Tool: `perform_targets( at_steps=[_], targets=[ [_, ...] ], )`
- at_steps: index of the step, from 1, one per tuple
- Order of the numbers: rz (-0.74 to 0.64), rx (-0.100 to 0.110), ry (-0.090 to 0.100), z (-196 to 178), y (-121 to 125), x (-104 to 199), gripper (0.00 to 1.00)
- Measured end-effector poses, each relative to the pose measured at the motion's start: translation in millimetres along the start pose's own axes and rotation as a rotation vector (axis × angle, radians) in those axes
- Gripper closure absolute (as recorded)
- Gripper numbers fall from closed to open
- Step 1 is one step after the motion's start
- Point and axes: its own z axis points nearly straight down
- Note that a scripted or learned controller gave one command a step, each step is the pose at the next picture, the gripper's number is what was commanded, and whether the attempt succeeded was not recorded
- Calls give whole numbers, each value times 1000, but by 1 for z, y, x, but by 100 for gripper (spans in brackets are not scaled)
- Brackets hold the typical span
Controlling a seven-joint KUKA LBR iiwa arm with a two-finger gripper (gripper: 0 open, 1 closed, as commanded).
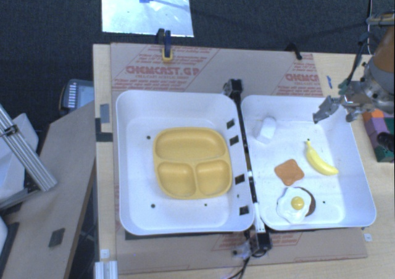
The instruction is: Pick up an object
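Holding one banana point(321, 159), one toast point(289, 171), one egg point(294, 204), right bin point(352, 148)

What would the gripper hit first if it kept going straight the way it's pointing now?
The gripper points down and leftward over the right bin. Going straight, it would probably meet the bin's bare white floor first, between the white cup and the banana. Depth is unclear.

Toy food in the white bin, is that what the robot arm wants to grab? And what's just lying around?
For the job:
curved yellow toy banana
orange-brown toy toast slice
toy fried egg with yellow yolk
small white block
grey two-finger gripper, above the right white bin

Just lying about:
yellow three-compartment plastic plate in the left white bin
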Motion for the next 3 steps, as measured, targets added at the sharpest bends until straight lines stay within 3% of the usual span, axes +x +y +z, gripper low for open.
perform_targets(
  at_steps=[3],
  targets=[
    [0,3,1,144,1,12,0]
  ],
)
